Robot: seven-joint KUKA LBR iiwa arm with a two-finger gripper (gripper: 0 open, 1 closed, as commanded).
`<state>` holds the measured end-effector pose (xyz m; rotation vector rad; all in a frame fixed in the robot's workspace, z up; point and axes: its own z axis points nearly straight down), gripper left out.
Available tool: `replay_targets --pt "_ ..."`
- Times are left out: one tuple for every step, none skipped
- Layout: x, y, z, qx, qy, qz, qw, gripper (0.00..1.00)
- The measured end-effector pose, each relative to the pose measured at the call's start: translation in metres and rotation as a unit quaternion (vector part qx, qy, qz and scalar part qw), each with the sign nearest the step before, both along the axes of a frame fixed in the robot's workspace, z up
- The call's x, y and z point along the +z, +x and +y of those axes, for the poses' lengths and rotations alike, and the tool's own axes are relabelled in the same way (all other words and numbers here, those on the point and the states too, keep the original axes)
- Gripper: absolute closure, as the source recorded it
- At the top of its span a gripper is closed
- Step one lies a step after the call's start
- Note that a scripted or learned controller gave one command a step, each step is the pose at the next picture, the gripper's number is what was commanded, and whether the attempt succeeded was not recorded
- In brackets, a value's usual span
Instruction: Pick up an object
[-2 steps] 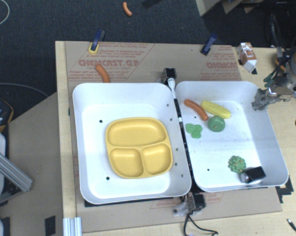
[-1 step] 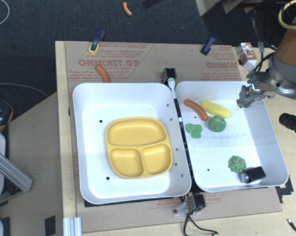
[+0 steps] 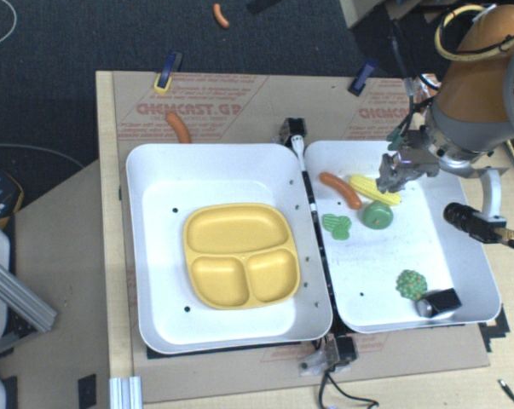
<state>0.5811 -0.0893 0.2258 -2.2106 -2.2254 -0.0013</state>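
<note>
Over the right bin (image 3: 470, 267), far-left part, the gripper (image 3: 391, 180) sat on the corn (image 3: 372, 187); pincer state hidden, cannot tell. Corn lay beside the sausage (image 3: 340, 189). Likely light, stiff, slick plastic: grip across its middle.

1. A robotics lab: the two white bins (image 3: 146, 228) sit on a protective board (image 3: 239, 100) held by clamps (image 3: 165, 72).
2. Beyond the board lies dark carpet, with loose cables (image 3: 1, 15).
3. Left of the board stands aluminium framing (image 3: 18, 301).
</note>
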Motion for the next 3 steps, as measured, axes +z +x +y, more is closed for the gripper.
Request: replay_targets --pt "-0.008 0.005 0.046 -0.001 -0.0007 0.000 1.0000 1.00" --pt "0.009 0.001 0.069 -0.002 -0.0017 -0.003 1.0000 1.00" --pt "0.003 0.008 0.059 -0.004 -0.0026 -0.002 1.0000 1.00"
